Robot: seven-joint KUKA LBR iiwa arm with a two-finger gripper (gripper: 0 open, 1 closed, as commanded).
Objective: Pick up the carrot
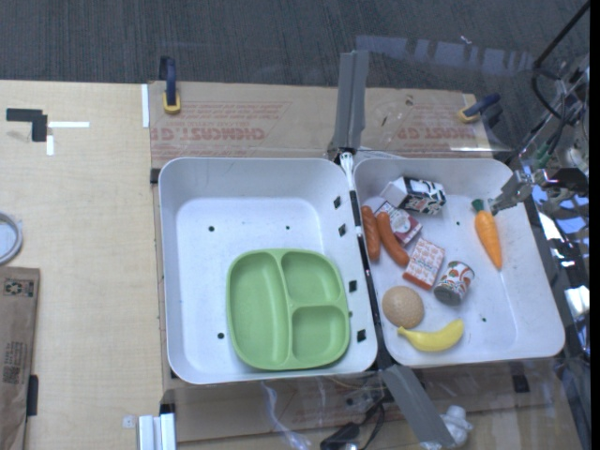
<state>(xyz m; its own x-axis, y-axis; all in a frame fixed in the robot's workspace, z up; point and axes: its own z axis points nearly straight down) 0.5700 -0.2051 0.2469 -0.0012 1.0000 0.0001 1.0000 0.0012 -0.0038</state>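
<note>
The carrot [488, 236] is orange with a small green top and lies in the right bin [534, 336], close to its right wall, top pointing to the back. My gripper [512, 193] hangs over the bin's back right corner. It is just right of and behind the carrot's green top, a small way off it. Its tip is thin, grey and partly lost against the arm's cables.
The right bin also holds two sausages [382, 234], a black-and-white carton [419, 195], a red-and-white packet [424, 262], a small can [454, 282], a brown egg-shaped item [402, 306] and a banana [431, 337]. A green divided plate [289, 308] lies in the left bin [187, 251].
</note>
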